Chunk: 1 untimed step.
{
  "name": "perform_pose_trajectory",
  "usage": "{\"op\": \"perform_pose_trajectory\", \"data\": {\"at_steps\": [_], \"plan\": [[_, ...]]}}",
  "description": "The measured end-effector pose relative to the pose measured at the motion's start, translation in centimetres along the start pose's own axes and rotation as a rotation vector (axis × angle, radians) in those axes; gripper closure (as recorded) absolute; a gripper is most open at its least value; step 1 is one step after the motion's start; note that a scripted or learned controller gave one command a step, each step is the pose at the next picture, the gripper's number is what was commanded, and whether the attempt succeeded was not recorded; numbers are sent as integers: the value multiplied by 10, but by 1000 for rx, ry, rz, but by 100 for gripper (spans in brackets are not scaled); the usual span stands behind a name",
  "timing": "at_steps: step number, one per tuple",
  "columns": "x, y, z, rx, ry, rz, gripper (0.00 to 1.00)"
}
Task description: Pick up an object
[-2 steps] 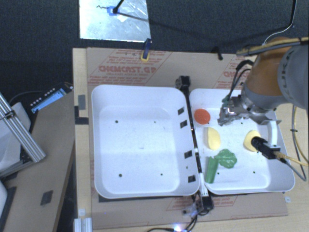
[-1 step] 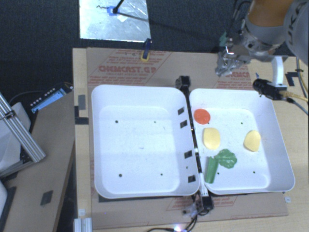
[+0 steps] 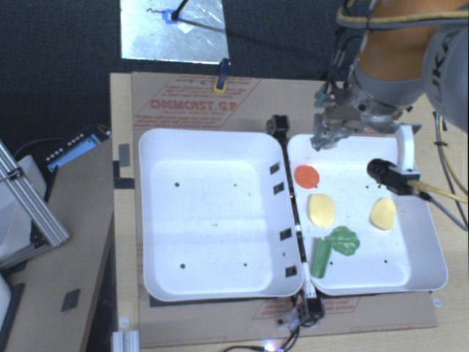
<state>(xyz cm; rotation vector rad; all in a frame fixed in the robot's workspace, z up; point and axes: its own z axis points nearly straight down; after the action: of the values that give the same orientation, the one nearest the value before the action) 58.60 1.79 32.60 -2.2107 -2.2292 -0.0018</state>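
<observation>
Lying near the right bin's (image 3: 421,270) left wall, a red disc (image 3: 307,175) had open floor around it; two yellow pieces (image 3: 321,210) and a green item (image 3: 333,246) lay nearer. The gripper (image 3: 327,138) hung above the far-left corner, holding nothing.

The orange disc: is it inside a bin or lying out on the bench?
Inside. The orange disc lies flat on the floor of the right bin, near its upper left corner, below the end effector.
</observation>
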Motion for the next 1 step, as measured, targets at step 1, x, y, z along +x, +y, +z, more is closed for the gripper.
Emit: {"op": "perform_pose_trajectory", "data": {"at_steps": [1], "plan": [[-21, 9, -107, -16, -3, 4, 100]]}}
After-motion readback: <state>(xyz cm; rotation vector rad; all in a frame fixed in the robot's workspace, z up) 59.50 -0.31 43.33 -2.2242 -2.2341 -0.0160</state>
